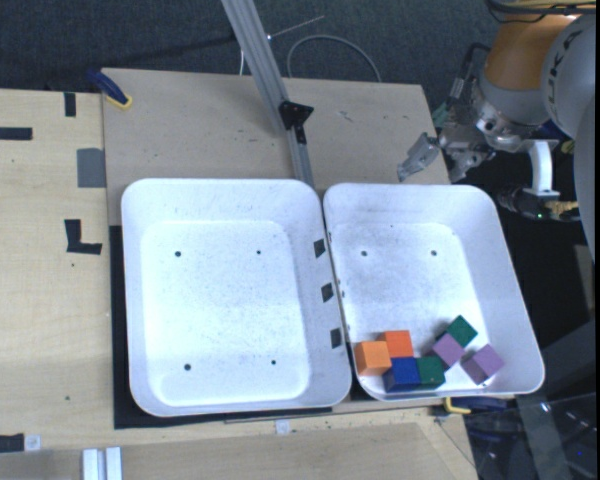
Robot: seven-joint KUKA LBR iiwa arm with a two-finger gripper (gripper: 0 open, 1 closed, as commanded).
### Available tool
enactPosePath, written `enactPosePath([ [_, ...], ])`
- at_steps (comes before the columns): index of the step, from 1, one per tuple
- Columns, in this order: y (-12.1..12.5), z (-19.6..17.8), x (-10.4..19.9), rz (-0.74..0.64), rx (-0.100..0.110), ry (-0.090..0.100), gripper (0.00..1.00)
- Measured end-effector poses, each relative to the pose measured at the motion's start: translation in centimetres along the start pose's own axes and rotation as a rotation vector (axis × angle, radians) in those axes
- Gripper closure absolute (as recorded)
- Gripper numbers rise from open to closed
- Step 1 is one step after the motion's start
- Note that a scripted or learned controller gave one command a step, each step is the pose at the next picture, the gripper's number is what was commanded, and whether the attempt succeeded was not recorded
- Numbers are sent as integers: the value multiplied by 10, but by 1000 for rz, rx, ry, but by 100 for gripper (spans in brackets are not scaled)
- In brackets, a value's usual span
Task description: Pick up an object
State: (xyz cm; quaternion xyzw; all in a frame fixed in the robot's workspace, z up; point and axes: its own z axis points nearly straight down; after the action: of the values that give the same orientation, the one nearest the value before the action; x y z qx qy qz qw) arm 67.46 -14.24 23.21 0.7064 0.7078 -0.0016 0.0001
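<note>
Several small blocks lie clustered at the near edge of the right bin (480, 228): an orange block (373, 356), a red-orange block (399, 342), a blue block (404, 373), a green block (431, 370), a purple block (447, 348), a dark green block (462, 330) and a second purple block (482, 364). My gripper (436, 161) hangs above the far right corner of that bin, well away from the blocks. Its fingers are spread, with nothing between them.
The left bin (140, 268) sits beside the right one, their rims meeting in the middle. A slanted grey metal pole (260, 53) ends at a black bracket (296, 115) behind the bins. A blue and yellow clamp (111, 87) lies at the bench's far left.
</note>
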Motion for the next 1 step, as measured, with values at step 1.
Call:
enactPosePath([
  [1, -43, 145, -5, 1, 6, 2, 0],
])
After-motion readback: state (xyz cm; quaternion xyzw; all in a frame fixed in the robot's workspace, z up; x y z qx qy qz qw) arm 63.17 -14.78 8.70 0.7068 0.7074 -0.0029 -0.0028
